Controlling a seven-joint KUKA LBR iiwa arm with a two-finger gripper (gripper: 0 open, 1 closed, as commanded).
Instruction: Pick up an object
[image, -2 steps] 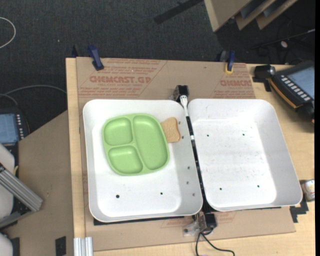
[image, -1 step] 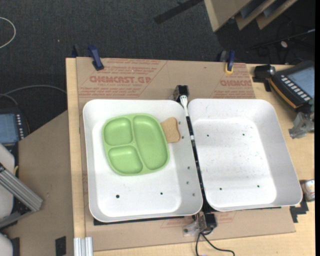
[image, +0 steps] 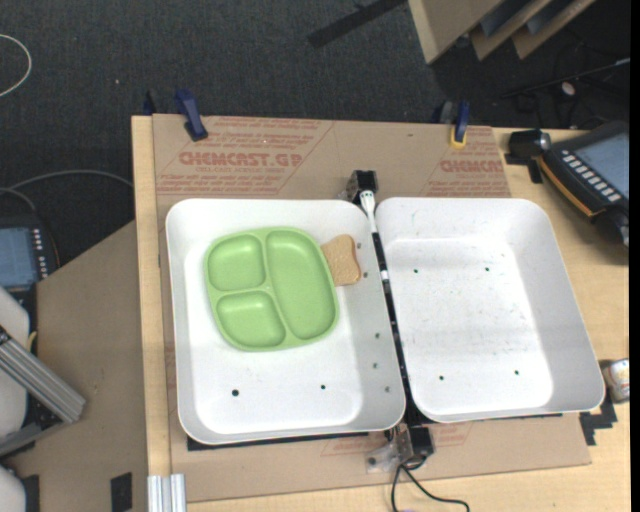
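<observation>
two white bins sit side by side on a brown board (image: 300, 150) printed with red lettering. the left bin (image: 275, 390) holds a green plate (image: 270, 288), a rounded tray split into three compartments: two smaller ones on its left side, one above the other, and one long one down its right side. the plate lies in the upper half of the left bin, nearer that bin's far wall than its near wall, flat on the floor. a tan block (image: 343, 259), rough like a cracker or sponge, lies just beside the plate's upper right corner, touching or slightly overlapping its rim, between the plate and the left bin's right wall. the right bin (image: 480, 310) sits just right of the left bin, their walls meeting along a dark seam. a blue clamp (image: 190, 115) grips the board's far edge, above the left bin, and a second clamp (image: 460, 122) stands above the right bin.
</observation>
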